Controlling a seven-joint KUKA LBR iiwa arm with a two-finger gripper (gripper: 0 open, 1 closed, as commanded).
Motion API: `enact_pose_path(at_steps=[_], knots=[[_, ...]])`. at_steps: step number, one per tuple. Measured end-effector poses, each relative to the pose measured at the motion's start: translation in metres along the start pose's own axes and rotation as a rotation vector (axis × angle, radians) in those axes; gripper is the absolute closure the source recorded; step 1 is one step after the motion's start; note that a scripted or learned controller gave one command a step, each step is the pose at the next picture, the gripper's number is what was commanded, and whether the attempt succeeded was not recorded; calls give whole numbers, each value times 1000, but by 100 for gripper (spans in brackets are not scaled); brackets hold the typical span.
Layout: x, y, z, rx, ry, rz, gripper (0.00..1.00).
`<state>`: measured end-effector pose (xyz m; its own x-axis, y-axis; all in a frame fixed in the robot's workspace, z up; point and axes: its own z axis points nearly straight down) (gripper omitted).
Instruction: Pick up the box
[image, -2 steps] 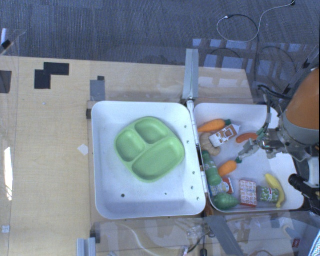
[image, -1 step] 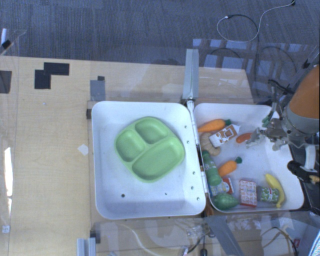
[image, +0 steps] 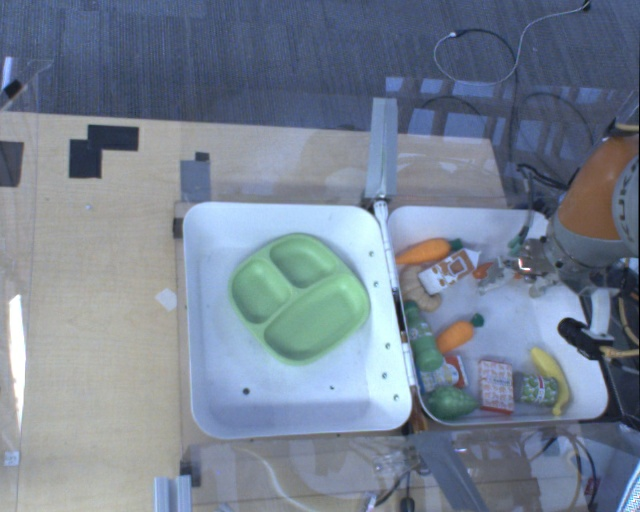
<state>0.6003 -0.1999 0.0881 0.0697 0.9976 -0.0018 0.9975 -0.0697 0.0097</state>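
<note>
Though flat, box (image: 496, 385) glossy, rectangular

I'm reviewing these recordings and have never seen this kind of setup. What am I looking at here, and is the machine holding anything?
One camera looks down at a slant on a wooden bench bearing two white bins. The grey and orange shape at the right is a robot arm; its gripper hovers over the right bin. I cannot tell whether it holds anything. The left bin contains a green divided plate. The right bin holds toy food: two carrots, a banana, and a small pink box, the thing to pick up, lying apart from the gripper.
</note>
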Motion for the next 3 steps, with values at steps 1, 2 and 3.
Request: enact_pose_path(at_steps=[1, 2, 3], knots=[[2, 3, -13, -7, 1, -3, 100], [1, 3, -13, -7, 1, -3, 0], [4, 44, -57, 3, 0, 169, 0]])
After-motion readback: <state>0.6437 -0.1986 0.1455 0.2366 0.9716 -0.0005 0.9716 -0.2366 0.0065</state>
